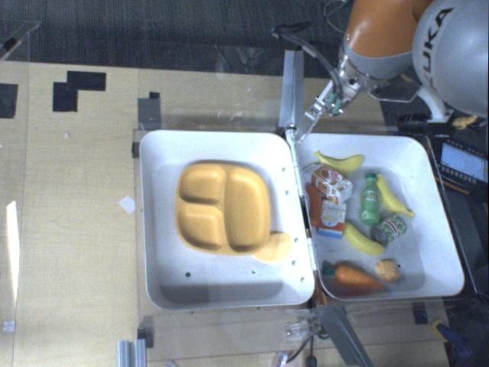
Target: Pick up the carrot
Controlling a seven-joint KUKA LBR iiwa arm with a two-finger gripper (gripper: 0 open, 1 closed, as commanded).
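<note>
Carrot (357,277) lying flat in lower part of right bin (435,167), near bottom rim, thick end toward frame left, tapering rightward; small tan-and-orange item (388,269) just beside its tip. Probably a toy: likely light, rigid, smooth-skinned, so prone to slip or roll under a pinch. Best hold judged across thick middle, fingers straddling long axis; bin wall close below leaves little room on that side.

Gripper (330,102) high at upper centre-right of frame, above top-left corner of right bin, well apart from carrot. Fingers' spread: cannot tell at this angle.

Other contents: yellow bananas (341,161), green bottle (370,199), red-and-white carton (330,197), small can (390,228). Print on carton and can too small to read. "KU" legible on grey arm housing (451,37), upper right. Yellow divided tray (224,206) in left bin (157,205).
</note>
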